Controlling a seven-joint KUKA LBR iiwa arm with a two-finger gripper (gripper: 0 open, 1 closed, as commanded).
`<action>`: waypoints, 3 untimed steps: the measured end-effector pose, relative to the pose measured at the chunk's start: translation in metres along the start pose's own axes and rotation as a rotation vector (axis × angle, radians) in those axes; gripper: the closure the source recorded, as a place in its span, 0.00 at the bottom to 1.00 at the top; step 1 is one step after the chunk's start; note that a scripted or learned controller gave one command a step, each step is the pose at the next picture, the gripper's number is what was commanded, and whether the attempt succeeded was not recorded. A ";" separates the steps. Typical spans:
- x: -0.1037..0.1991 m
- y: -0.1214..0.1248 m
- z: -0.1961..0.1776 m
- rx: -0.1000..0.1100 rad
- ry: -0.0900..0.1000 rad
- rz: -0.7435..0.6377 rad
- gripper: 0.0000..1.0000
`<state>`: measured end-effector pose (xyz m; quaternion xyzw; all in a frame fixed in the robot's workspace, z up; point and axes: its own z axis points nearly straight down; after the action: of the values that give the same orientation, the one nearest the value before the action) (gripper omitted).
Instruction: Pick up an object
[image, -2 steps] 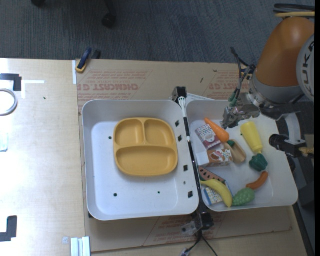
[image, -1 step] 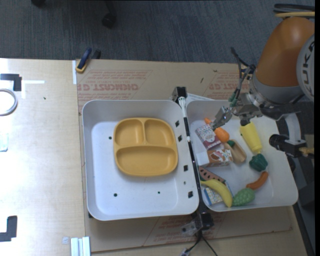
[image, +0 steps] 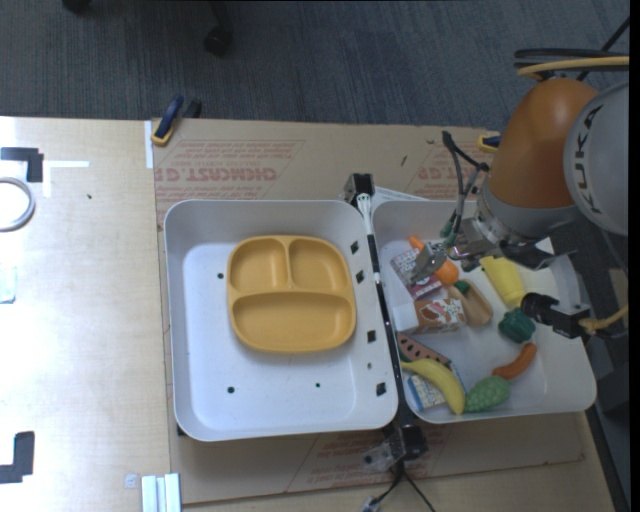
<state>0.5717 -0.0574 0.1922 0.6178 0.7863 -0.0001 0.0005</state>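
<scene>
Both bins are white: the left bin (image: 195, 330) carries a plain yellow-orange divided plate (image: 291, 293), and the right bin (image: 560, 385) holds a bright mix of a yellow banana (image: 440, 381), a knobbly green fruit (image: 487, 394), an orange-red pepper (image: 515, 361), a dark green piece (image: 517, 325), a yellow block (image: 502, 279), a tan sausage-like piece (image: 474, 305) and a small brown-and-white printed carton (image: 438, 311). The desk (image: 70, 330) is pale wood colour, with brown cardboard (image: 230, 165) printed in red lettering under the bins, and a blue-and-yellow clip (image: 166, 121) at the cardboard's far corner. The arm (image: 545, 140) is grey with a glossy orange band, and the floor (image: 350, 50) beyond is dark grey carpet.
</scene>
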 end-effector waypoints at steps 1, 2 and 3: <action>-0.049 0.001 0.089 0.000 0.000 -0.106 0.00; -0.050 0.002 0.079 -0.003 -0.003 -0.104 1.00; 0.018 0.000 -0.217 -0.002 -0.002 -0.069 1.00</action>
<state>0.5671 -0.0394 0.4093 0.5902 0.8073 0.0000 0.0018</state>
